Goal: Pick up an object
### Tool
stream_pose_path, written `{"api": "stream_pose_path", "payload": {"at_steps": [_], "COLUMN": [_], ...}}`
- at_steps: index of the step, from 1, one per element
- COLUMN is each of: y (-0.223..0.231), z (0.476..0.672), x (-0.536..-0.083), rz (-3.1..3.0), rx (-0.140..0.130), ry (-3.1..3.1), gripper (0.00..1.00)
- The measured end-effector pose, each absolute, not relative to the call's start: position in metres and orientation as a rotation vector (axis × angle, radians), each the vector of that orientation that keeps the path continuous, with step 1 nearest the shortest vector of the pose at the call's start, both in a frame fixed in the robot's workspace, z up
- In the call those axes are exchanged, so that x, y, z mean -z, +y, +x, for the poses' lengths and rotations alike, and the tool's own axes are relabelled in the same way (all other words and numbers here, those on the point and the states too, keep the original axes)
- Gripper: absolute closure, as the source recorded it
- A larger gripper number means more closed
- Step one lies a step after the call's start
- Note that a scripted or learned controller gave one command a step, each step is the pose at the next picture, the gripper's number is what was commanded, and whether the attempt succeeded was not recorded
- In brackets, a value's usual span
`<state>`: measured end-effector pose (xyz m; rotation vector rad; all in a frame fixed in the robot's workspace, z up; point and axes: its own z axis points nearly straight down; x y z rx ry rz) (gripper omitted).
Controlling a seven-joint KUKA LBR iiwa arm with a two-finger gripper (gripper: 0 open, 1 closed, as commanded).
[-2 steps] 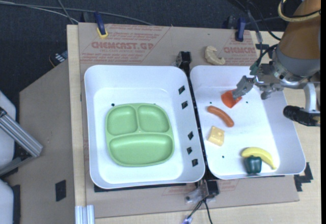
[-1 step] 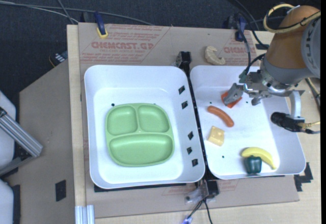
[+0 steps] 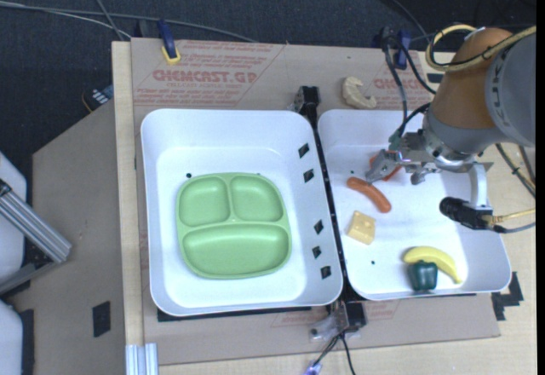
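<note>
Four items fill the right bin (image 3: 498,275): sausage (image 3: 370,194), cheese (image 3: 363,227), banana (image 3: 436,261), pepper (image 3: 423,276).

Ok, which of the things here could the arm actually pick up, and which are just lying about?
For the job:
claw, in the right bin
hot dog
cheese wedge
banana
green pepper

Lying about:
green divided plate in the left bin
pale lump on the board beyond the bins

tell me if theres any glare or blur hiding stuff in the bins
Camera view: lighting is even, with no glare on the white bins; the hot dog, cheese and banana are fairly sharp with short soft shadows; the tool is slightly soft.
</note>
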<state>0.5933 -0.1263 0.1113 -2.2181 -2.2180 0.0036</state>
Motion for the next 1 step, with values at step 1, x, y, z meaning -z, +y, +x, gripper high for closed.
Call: {"api": "stream_pose_path", "payload": {"at_steps": [1], "y": [-0.1277], "z": [0.5994], "x": [-0.0920], "rz": [-2.235], "rx": [0.016], "ry": [-2.229], "gripper": [0.00]}}
